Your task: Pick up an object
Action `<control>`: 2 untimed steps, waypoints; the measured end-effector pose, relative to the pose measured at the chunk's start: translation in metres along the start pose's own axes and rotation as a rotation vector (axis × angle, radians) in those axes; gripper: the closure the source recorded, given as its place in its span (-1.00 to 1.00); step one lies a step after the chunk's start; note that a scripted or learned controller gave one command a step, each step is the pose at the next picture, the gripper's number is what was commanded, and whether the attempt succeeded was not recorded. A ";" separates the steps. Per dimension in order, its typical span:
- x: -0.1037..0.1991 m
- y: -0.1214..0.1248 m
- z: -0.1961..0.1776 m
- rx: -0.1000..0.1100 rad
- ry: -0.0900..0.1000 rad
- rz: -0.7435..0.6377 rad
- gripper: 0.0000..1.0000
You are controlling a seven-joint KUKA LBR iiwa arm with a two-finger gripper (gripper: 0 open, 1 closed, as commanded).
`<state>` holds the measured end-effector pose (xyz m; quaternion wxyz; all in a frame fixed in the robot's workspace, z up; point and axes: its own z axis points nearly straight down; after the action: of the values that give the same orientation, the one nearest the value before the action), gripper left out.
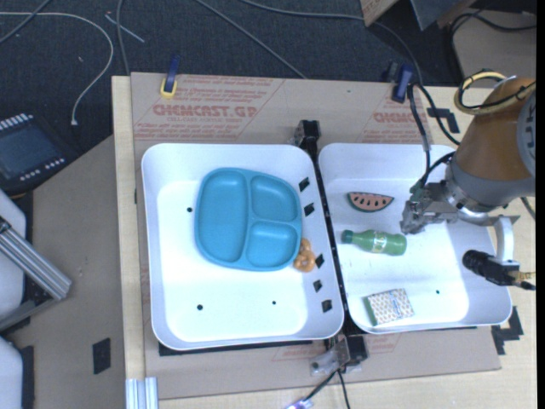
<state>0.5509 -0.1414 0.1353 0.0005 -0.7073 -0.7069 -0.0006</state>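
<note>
While the claw (412,220), its opening impossible to tell, is seen just right of the green bottle (375,242), a roll away from contact is risked

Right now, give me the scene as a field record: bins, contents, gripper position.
left bin: blue divided plate; small orange item at the plate's right edge
right bin: watermelon slice, green bottle lying on its side, patterned packet
gripper: over the right bin, just right of the bottle, holding nothing visible
finger state: cannot tell
</note>
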 end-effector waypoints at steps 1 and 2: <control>0.001 -0.001 -0.043 -0.004 -0.003 -0.001 1.00; 0.010 0.006 -0.099 -0.007 -0.003 -0.003 1.00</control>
<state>0.5572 -0.1320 0.2347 -0.0031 -0.7062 -0.7080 -0.0022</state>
